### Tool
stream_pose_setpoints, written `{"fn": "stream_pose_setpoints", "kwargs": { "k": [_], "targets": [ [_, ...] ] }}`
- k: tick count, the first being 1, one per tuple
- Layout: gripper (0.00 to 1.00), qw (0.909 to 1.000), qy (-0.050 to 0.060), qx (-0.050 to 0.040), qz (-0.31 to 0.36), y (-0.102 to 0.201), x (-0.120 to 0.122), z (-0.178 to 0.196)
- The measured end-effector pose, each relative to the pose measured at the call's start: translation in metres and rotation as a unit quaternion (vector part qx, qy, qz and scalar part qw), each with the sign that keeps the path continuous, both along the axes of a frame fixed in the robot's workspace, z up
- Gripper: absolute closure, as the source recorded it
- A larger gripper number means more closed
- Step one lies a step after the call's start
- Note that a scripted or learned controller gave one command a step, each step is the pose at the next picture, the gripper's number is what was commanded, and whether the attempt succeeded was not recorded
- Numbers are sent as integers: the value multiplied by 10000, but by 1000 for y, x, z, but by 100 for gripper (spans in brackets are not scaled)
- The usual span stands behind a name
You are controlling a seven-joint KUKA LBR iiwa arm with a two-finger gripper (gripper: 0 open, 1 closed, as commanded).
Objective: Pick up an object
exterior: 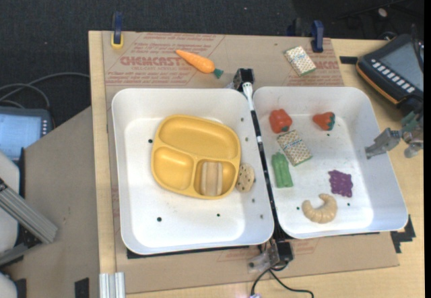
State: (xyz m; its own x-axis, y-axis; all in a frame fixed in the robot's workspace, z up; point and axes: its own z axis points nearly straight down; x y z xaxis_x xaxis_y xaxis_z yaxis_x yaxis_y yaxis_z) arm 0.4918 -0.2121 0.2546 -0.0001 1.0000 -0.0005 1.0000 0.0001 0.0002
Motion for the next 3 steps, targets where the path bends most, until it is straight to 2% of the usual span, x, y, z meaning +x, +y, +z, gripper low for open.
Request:
{"fn": "stream_pose_setpoints", "kwargs": {
  "k": [1, 2, 3],
  "targets": [
    [0, 10000, 35, 18, 4, -11, 34, -107],
    [0, 10000, 19, 17, 26, 17, 76, -174],
    [0, 10000, 31, 14, -17, 5, 19, -170]
  ]
}}
